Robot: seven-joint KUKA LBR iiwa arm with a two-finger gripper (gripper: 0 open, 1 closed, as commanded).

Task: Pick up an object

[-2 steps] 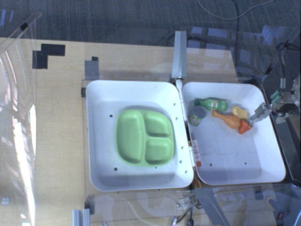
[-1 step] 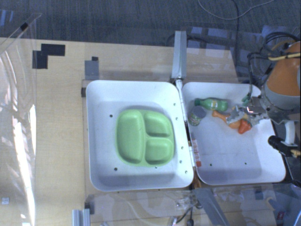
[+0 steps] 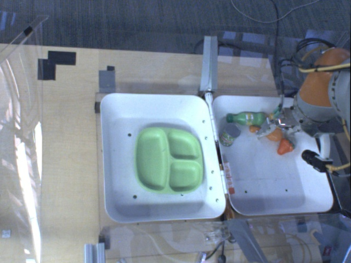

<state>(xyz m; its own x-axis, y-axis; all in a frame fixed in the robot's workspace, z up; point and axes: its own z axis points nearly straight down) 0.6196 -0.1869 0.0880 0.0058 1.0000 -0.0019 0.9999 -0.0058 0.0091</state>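
Light wood bench top point(image 3: 60, 163). Dark grey carpet floor point(image 3: 137, 10) along the far side, thin cable point(image 3: 263, 7) looping on it far right. Black tape marks point(image 3: 55, 63) far left on bench. Clear plastic panel point(image 3: 19, 119) at left edge, glare on it.

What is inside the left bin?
The left bin holds one green divided tray with three compartments, lying flat near the middle. The bin floor beneath the tray is covered, so anything under it cannot be seen.
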